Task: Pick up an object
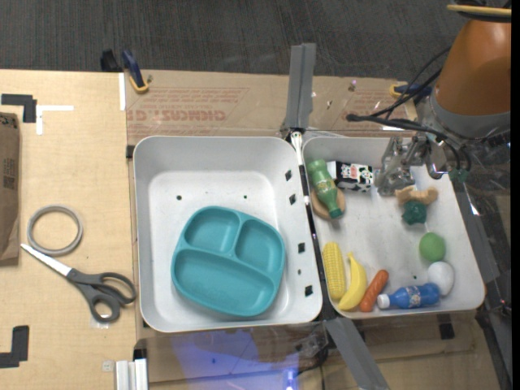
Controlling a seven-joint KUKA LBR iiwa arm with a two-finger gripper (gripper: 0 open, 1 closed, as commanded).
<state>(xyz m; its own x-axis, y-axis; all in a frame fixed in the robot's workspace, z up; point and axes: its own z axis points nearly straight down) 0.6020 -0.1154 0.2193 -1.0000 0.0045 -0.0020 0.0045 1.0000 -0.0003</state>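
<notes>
One gripper [396, 173] hangs low over the right bin's [465, 218] far side; whether it grips anything cannot be told. Just beside it lie a tan block [422, 195] and a teal toy [415, 212], with a green ball [432, 245] nearer. The left bin [154, 218] holds a teal divided plate [228, 260].

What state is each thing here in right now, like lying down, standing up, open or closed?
Teal plate: right side up, flat in left bin.
Green bottle: lying on its side.
Blue bottle: lying down, cap on.
Corn, banana, carrot: lying side by side in right bin.
Scissors: closed, on the bench.
Tape roll: lying flat.
Gripper: low over right bin's far end.
</notes>
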